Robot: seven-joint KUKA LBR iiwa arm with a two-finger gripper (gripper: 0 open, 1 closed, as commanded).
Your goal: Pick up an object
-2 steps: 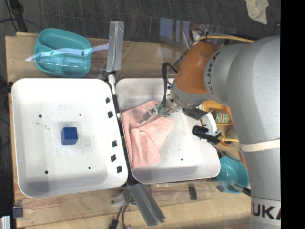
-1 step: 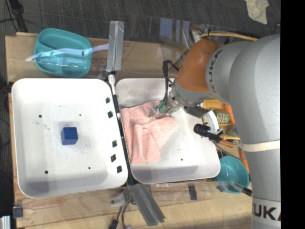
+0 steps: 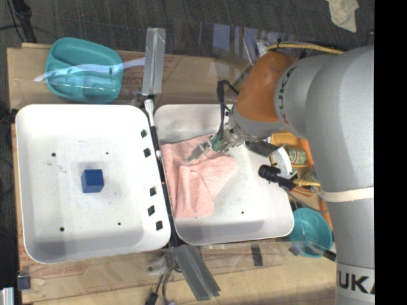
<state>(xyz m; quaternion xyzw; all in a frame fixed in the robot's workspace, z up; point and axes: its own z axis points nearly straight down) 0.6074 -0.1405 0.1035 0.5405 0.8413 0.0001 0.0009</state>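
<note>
The arm (image 3: 343, 138) takes up most of the right side of the frame, its grey body cut off by the lower and right edges, with the orange band toward the upper centre. It hides the right rim of the bin beneath it and much of the wooden surface (image 3: 191, 65) on that side.

The left bin (image 3: 38, 234) lies fully in view in the left half of the frame. The right bin (image 3: 254, 215) sits just beside it at centre, its upper right corner covered by the arm.

A pink cloth (image 3: 197, 183) lies rumpled in the left part of the right bin, folded over itself and running from mid-bin down toward the lower wall.

A teal plastic scoop-like container (image 3: 82, 68) rests on the surface at upper left, above the left bin. A teal bowl (image 3: 311, 230) shows at lower right, partly behind the arm.

The gripper (image 3: 208, 147) points left and down at the cloth's upper edge, right at the fabric. Whether the jaws are parted or clenched on it cannot be told, since they blur into the folds.

A small blue cube (image 3: 93, 180) sits alone near the middle of the left bin, well apart from the gripper.
</note>
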